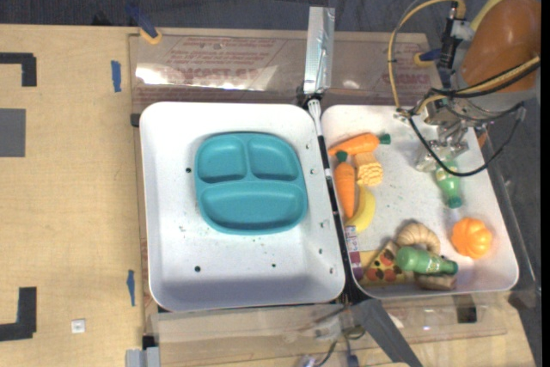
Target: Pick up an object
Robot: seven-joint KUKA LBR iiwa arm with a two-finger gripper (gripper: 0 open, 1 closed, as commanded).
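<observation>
I see the end effector [443, 152] low over the right bin [503, 275], directly above a small green toy [449, 187]. I cannot tell its grip state. An orange [472, 236] lies just below it.

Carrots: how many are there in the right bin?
2. One carrot lies near the bin's top left corner, pointing right. The other carrot lies just below it along the left wall, beside the corn and banana.
</observation>
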